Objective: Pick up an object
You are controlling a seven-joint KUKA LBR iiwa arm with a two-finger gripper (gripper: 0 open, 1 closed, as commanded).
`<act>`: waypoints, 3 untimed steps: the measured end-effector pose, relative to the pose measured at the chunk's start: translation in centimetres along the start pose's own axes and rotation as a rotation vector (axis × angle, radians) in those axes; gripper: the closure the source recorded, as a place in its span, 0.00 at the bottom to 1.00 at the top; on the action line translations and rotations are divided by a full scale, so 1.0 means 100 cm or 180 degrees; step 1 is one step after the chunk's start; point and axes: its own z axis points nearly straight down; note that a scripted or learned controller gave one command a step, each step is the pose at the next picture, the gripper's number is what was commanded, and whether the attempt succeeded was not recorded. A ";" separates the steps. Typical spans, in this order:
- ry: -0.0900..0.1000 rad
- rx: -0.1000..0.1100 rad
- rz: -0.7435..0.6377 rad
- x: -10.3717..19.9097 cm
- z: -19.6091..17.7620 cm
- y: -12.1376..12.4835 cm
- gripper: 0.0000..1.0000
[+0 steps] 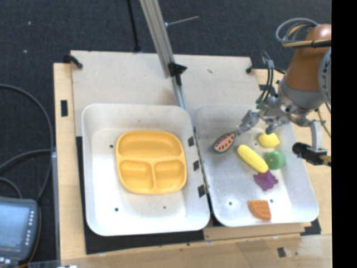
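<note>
The gripper hangs at two o'clock from the watermelon slice in the right bin; whether it's closed, I cannot tell.

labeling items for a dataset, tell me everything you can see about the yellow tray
The yellow tray is a rounded-square plate, plastic-looking, split into three compartments: one wide one at the far side, two smaller ones nearer the camera. It lies flat, right side up, about the middle of the left bin, nothing in it and nothing touching it but the bin floor.
</note>
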 end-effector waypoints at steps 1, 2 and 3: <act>-0.0001 0.0000 -0.0001 0.000 0.000 0.000 0.00; -0.0007 0.0016 0.0010 -0.007 0.055 0.007 0.00; -0.0006 0.0016 0.0017 -0.009 0.104 0.006 0.00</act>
